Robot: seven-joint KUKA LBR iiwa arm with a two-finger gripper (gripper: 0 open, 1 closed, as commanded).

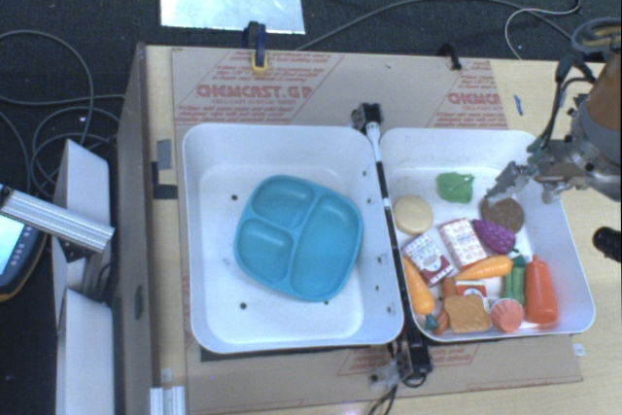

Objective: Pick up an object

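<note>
The left bin (209,209) holds a blue divided plate (298,236); the right bin (569,253) holds toy food, perhaps plastic (471,272); the gripper (523,182) hangs spread.

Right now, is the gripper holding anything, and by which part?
Nothing is held. The gripper hangs open above the brown patty in the right bin.
</note>
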